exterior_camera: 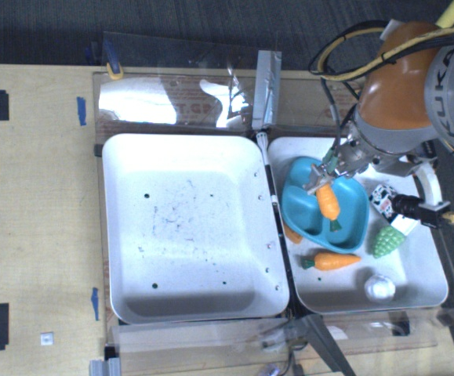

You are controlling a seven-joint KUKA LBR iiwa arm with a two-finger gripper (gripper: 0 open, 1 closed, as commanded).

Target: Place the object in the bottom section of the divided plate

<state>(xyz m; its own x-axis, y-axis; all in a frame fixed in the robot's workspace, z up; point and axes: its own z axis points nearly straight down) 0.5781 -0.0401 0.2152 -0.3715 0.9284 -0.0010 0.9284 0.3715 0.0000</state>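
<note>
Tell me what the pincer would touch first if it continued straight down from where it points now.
Probably the toy carrot lying in the blue divided plate, directly beneath the pincer; depth is hard to judge from above.

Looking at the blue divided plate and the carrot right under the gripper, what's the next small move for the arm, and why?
Probably a slight lowering toward the near section. The gripper sits over the blue divided plate with a carrot right below it, seemingly in the plate already. Whether it is held or released is unclear.

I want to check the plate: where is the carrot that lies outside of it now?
In the camera view, that carrot lies in the right bin, just below the blue divided plate, left of the green object.
</note>
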